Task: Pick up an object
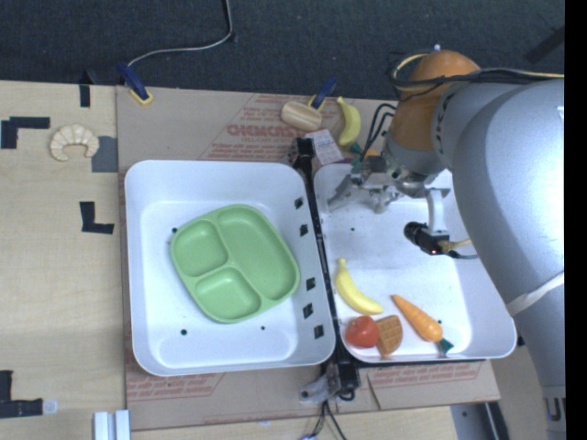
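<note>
In the right bin (477, 337), a yellow banana (356, 289) lies near the left wall. An orange carrot (418, 318), a red tomato (361, 331) and a brown waffle-like piece (390, 335) sit along the front edge. My gripper (365, 187) hangs over the far left corner of that bin, well away from these objects, and I see nothing held in it. The grey arm with its orange band (438, 71) covers the bin's right side.
The left bin (156, 337) holds a green divided plate (236, 262). Behind the bins on the cardboard lie a bread roll (301, 115), a second banana (349, 122) and a small box (323, 145). A croissant (73, 141) rests at the far left of the bench.
</note>
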`<control>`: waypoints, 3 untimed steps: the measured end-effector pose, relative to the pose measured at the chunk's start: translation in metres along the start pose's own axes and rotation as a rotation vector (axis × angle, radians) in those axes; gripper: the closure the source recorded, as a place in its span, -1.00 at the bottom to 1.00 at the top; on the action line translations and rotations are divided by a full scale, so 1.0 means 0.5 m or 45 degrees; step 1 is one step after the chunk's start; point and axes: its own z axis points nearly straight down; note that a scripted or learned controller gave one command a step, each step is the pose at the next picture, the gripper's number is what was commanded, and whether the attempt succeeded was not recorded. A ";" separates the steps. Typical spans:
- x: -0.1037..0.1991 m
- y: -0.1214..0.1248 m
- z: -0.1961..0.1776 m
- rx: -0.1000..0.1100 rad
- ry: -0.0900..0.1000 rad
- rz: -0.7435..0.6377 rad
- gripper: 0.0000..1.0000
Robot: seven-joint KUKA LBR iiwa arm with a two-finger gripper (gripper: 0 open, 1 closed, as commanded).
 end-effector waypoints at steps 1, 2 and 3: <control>0.105 -0.167 -0.200 0.001 0.002 -0.001 -1.00; 0.106 -0.279 -0.198 0.005 0.002 0.001 -1.00; 0.002 -0.300 -0.071 0.006 0.001 0.003 -1.00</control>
